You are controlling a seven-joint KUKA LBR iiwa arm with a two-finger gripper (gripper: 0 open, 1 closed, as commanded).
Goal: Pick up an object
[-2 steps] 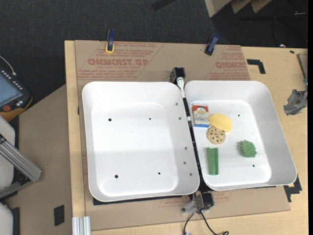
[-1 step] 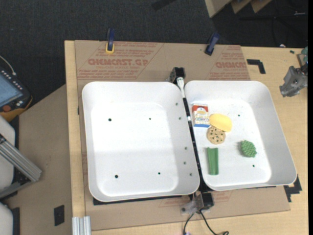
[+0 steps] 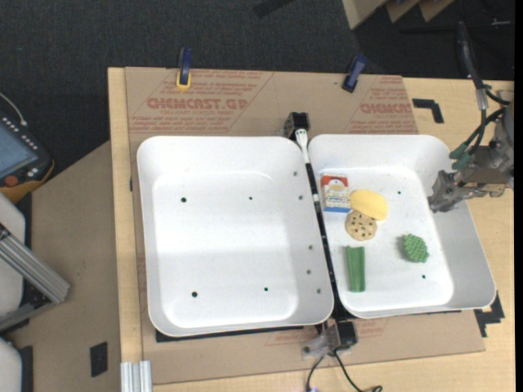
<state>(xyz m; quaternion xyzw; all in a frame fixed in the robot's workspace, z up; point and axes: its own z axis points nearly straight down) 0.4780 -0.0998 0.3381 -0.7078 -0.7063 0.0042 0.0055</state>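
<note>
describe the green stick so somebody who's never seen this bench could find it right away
Look in the right bin, along its left side near the front edge. The green stick lies just below the round cookie. It is long and straight, unlike the bumpy green lump to its right.

The brown board [image 3: 245,96] that covers the table, behind the two white bins, carries red printed lettering. At the back left it reads roughly "CHEMCAST GP", with a line of smaller red print above it too fine to read. The same red lettering recurs at the back right, partly cut off by the right bin's [image 3: 425,149] rim. A small red-and-white carton [image 3: 334,191] in the right bin bears print too small to read.
</note>
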